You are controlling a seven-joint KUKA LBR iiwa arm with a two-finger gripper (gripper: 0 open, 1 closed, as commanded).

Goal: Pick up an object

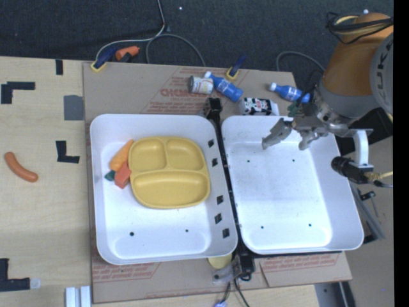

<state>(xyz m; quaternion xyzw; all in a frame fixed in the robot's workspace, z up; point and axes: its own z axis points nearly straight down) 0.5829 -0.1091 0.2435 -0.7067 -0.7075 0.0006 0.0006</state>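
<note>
Cardboard covers the bench under your two white bins, and dark floor shows beyond its far edge. Take the left bin (pixel 105 229) as your landmark: everything you could pick lies in it. A yellow divided plate (pixel 169 171) sits in its far half, and an orange and red toy piece (pixel 119 166), perhaps a carrot, lies touching the plate's left edge, just inside the bin's left wall.

You are at the approach step, I judge; nothing has been grasped. Your gripper (pixel 291 137) hangs over the far part of the right bin (pixel 332 235), well apart from the plate. Its two fingers are spread wide, with nothing between them and nothing touched.

Your next move calls for a traverse across the divider into the left bin, then a descent onto the plate's rim or the toy piece. The toy looks the easier fit; the plate is broad and flat.
</note>
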